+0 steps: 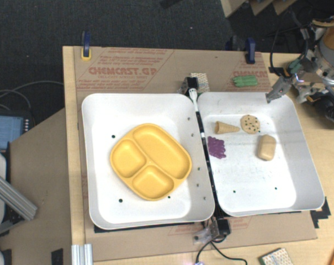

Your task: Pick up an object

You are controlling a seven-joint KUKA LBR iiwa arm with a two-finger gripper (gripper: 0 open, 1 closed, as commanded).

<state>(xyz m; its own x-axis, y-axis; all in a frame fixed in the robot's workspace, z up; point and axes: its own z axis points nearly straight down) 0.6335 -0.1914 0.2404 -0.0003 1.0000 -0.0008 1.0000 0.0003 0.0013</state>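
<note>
**Claw waits at the far corner, food toys not yet touched**

Picking has not started yet, I think. The claw (278,90) sits at the upper right of the frame, just past the top corner of the right bin (299,197). Its thin grey tips point down and to the left, toward the bin. I cannot tell if the tips are spread or pressed together, because they are small and a bit blurry. Nothing sits between them.

The things to pick lie in the upper half of the right bin. A cone (226,127) lies on its side, tan and pointy at one end. Just beside it on the right is a round cookie (249,123), flat, with dark dots on it. Below the cookie lies a bread roll (266,147), pale brown, smooth and puffy. A purple bunch (216,147) sits near the left wall of that bin, bumpy like little grapes.

The left bin (97,203) holds a yellow tray (150,160). It looks like shiny hard plastic with three dips in it.

A small green thing (245,81) lies on the brown worktop (139,70), above the right bin.

Next, the claw needs to come down and left into the bin and go over one toy. The cookie is closest. It is flat, so it may be hard to pinch. The roll looks fat and easier to grab.
</note>
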